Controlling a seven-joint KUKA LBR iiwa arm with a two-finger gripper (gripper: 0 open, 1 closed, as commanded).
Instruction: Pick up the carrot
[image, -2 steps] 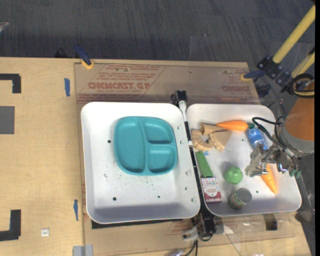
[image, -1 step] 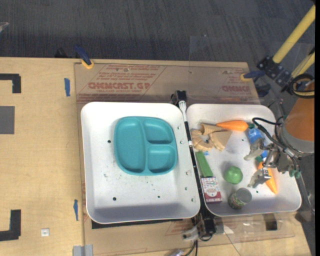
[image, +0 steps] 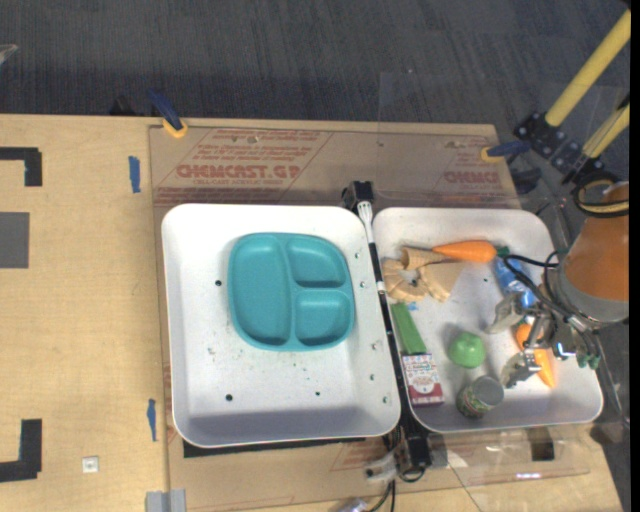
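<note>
Orange carrot (image: 465, 252) at right bin (image: 570, 405) far edge | gripper (image: 533, 352) low over bin's right side, well apart from carrot | finger state: cannot tell

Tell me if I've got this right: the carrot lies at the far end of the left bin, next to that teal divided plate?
Not quite. The camera view shows the carrot at the far end of the right bin, not the left. The teal divided plate sits by itself in the left bin.
</note>
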